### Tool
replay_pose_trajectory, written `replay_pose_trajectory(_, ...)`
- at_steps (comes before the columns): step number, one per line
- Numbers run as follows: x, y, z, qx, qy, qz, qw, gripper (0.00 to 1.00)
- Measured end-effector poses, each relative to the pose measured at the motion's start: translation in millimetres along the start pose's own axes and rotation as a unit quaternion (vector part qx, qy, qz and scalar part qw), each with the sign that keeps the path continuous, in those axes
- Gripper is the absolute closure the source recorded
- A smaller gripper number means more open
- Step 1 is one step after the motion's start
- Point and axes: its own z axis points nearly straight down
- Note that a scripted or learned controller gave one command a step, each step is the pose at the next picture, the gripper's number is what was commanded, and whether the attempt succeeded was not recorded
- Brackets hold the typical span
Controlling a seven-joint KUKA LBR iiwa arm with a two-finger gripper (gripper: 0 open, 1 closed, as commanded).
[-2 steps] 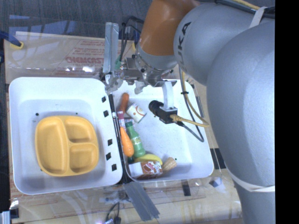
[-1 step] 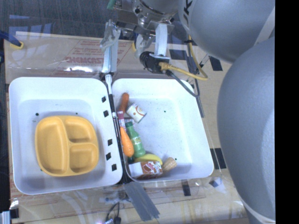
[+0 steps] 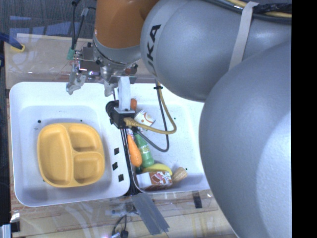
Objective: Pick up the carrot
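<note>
Carrot (image 3: 134, 151), orange, is lying at the near left edge of the right bin (image 3: 190, 133), touching a green bottle (image 3: 144, 152), its long axis running 12 to 6 o'clock, thick end toward 6. Just nearer I am seeing a banana (image 3: 159, 168). In the left bin (image 3: 22, 192) a yellow tray (image 3: 71, 154) is sitting. Farther off, the gripper (image 3: 90, 85) is hanging above the left bin's far rim, fingers spread apart with nothing between them. From it I am judging the carrot to lie toward 5 o'clock.

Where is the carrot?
The carrot lies in the right bin, along its left wall, right beside a green bottle, above a banana.
</note>
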Motion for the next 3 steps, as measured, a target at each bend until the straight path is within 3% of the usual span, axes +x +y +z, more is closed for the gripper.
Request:
replay_pose_trajectory(2, -0.5, 0.2, -0.4, 0.0, 0.0, 0.0, 1.0, 0.0)
replay_pose_trajectory(3, -16.3, 7.7, -116.7, -0.003, 0.001, -0.058, 0.9983, 0.0)
